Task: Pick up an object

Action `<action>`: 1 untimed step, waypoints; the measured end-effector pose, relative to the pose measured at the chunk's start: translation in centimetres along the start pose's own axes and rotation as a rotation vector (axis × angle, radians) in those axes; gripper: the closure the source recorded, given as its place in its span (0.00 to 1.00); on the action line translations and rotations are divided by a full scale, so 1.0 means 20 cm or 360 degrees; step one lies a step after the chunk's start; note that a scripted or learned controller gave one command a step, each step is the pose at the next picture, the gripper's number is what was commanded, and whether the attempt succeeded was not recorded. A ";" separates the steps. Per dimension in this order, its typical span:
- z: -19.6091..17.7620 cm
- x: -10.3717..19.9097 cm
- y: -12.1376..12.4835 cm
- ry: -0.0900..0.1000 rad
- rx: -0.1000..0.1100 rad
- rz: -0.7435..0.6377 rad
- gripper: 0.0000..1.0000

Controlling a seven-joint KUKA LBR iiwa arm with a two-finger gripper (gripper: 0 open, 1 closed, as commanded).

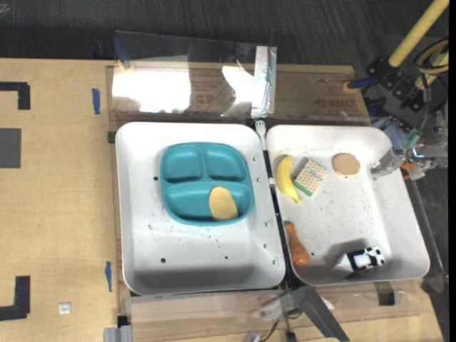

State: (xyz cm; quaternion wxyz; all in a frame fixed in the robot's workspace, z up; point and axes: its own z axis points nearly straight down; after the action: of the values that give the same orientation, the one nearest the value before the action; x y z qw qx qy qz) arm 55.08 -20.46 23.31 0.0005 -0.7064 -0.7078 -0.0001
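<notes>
Where two bins [142, 248] sit: one banana [286, 178], one carrot [296, 244].

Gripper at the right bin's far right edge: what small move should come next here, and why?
Probably a short move leftward and down toward the round tan disc. The gripper sits at the rim of the right bin with nothing visibly held, and the disc is the nearest object, lying apart from the small box and banana, so it looks the least crowded target.

A grey metal end effector [390, 164] with an orange patch and cables beside it.
</notes>
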 end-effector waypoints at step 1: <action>0.57 0.17 -0.25 0.0006 0.0016 -0.0173 0.00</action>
State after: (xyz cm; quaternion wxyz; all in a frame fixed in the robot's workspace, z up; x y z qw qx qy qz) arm 50.04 -16.96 11.86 0.0052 -0.6670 -0.7450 0.0020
